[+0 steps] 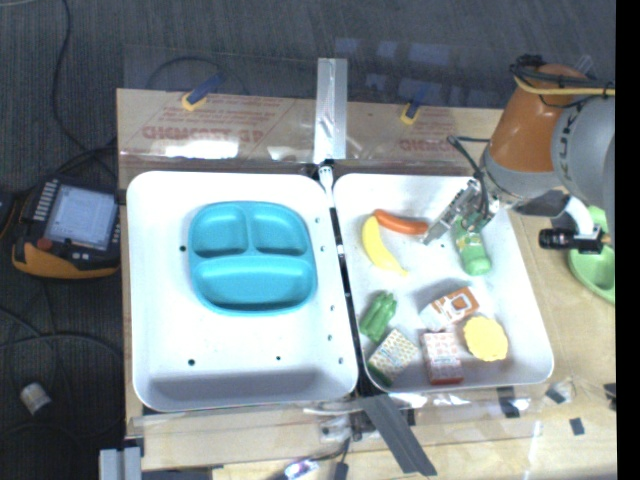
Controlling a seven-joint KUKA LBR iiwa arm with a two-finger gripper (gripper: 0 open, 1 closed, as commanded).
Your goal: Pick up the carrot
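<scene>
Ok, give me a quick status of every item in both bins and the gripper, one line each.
Orange carrot: lying flat in the right white bin, not held.
Yellow banana: lying beside the carrot.
Two-finger gripper: low over the bin, next to the carrot's right end.
Green bottle-shaped item: lying by the gripper.
Green pepper: resting in the bin.
Yellow round item: resting in the bin.
Blue divided plate: flat in the left white bin.

The carrot (400, 223) is a small orange piece, slim and slightly curved, lying flat and nearly level across the upper part of the right bin (528, 298). Its left end touches the top of the banana (381, 245).
</scene>
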